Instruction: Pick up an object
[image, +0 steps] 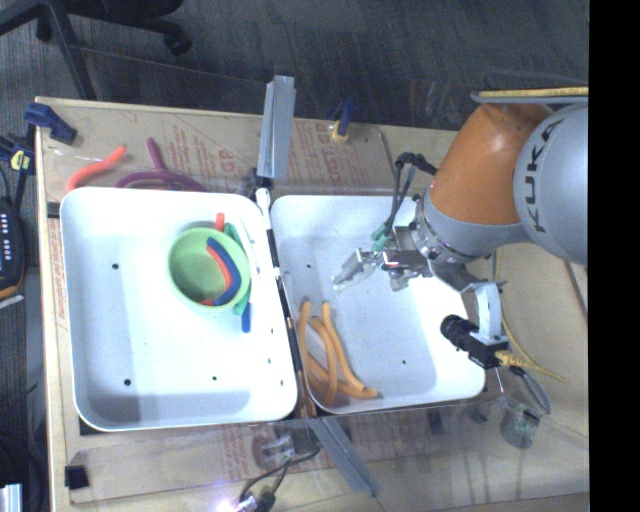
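The gripper (365, 263) stands open and holds nothing, over the right bin (420, 340). One green bowl (207, 267) lies in the left bin (120, 350); orange tubes (330, 355), number unclear, lie along the right bin's left edge.

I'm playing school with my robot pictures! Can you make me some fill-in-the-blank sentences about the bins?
1. The green bowl sits in the ____ bin.
2. The orange bands lie in the ____ bin.
3. The robot's hand hangs above the bin holding the ____ bands.
4. Both bins are the color ____.

Missing words: left, right, orange, white.
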